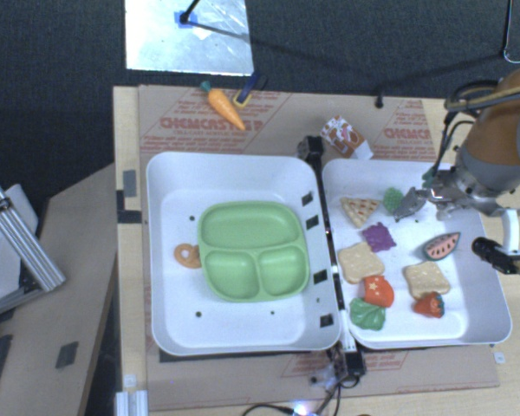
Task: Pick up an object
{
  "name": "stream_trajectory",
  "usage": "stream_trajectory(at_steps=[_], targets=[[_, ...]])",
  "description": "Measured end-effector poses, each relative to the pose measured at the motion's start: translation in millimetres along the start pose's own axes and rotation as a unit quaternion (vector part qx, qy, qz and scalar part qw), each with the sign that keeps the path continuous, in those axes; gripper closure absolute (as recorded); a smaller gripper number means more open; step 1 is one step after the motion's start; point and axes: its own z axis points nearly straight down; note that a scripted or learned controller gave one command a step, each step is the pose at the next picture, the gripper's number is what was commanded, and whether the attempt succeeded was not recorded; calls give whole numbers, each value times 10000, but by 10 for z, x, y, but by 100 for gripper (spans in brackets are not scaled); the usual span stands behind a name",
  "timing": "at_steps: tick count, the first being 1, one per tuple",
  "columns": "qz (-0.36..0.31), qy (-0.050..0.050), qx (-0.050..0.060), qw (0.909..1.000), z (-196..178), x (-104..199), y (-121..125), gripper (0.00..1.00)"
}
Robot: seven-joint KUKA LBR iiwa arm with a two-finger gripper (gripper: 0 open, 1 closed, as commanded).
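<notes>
**Tool at far edge of right bin; no object secured**

Position. The arm [501,137] enters from the right, and the tool [426,196] sits low over the right bin [490,319] near its far edge. Its tip is touching or just beside a grey-green toy [393,201]. Whether the tool is open or closed cannot be told from this angle, and nothing can be confirmed as held.

Candidate objects. The right bin also carries a waffle-pattern wedge [360,209], a purple piece [379,236], a watermelon slice [441,246], two toast slices [360,261] [426,278], a tomato [379,291], a strawberry [430,305] and a green leafy piece [367,315]. The left bin [169,319] holds a green divided tray [250,250] and a small pretzel [187,256] near its left wall.

Recommended practice. In my judgement the grey-green toy is the nearest target. The tool should be centred over it, straddle its narrowest width and lift straight up, staying away from the bin's far wall and the neighbouring wedge.

Markings. The cardboard sheet [277,111] under the bins bears red print, partly covered, that reads roughly "CHEMCAS…". A toy carrot [225,108] lies on it. A small printed carton [344,137] stands behind the bins; its label is illegible.
</notes>
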Motion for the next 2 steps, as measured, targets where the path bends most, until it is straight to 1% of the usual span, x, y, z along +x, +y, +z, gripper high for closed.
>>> stream_trajectory(at_steps=[1,2], targets=[[3,1,-4,10000,511,8,7,0],[2,-8,-34,10000,373,0,24,100]])
